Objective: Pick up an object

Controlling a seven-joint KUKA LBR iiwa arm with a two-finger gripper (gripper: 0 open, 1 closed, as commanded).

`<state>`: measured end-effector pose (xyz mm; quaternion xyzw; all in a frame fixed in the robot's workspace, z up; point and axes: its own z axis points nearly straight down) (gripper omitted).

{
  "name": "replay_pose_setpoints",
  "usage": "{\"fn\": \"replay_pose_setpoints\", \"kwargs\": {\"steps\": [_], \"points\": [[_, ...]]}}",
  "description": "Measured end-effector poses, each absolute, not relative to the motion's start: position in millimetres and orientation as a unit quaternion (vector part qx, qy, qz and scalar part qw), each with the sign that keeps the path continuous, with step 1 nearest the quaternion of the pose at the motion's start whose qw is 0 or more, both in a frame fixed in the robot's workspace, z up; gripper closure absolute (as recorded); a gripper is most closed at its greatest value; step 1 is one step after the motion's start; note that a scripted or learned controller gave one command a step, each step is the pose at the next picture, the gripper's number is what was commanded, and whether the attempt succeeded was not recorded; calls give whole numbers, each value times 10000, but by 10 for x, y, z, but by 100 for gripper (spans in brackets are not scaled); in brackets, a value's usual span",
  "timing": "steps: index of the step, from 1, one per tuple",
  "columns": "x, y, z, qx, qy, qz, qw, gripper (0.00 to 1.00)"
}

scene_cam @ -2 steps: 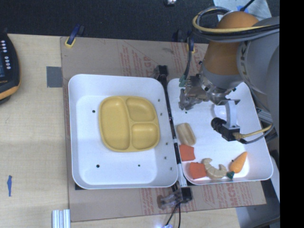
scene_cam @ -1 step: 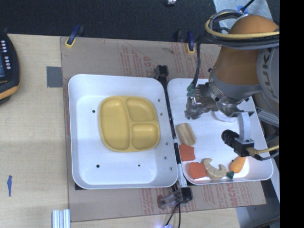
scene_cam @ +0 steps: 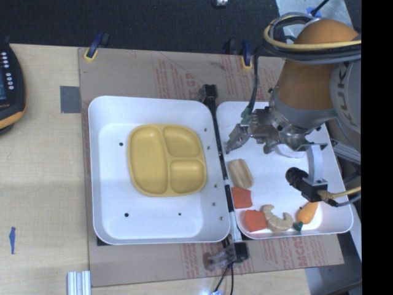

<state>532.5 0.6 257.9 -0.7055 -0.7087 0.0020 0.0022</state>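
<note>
The gripper [scene_cam: 235, 141] hangs over the far left part of the right bin [scene_cam: 276, 165], close to the wall where the two bins meet. Its fingers point down and to the left, and whether they are spread or pressed together I cannot tell; nothing shows between them. The arm [scene_cam: 313, 72] comes in from the right, its orange band over the bin's far edge.

Just nearer than the gripper, apart from it, lies a tan bread roll [scene_cam: 241, 173]. Nearer still is a red block [scene_cam: 242, 197], and beyond that a second red-orange piece [scene_cam: 255, 220] touching a pale curved piece [scene_cam: 277, 219] at the bin's near wall. An orange carrot [scene_cam: 308, 212] lies to the right of these.

The left bin [scene_cam: 110, 220] holds a yellow divided plate [scene_cam: 166, 160], lying flat near its middle, well apart from the gripper
</note>
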Motion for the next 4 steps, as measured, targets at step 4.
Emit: {"fn": "replay_pose_setpoints", "kwargs": {"steps": [4], "points": [[4734, -159, 2016, -7067, -7075, 27, 33, 0]]}}
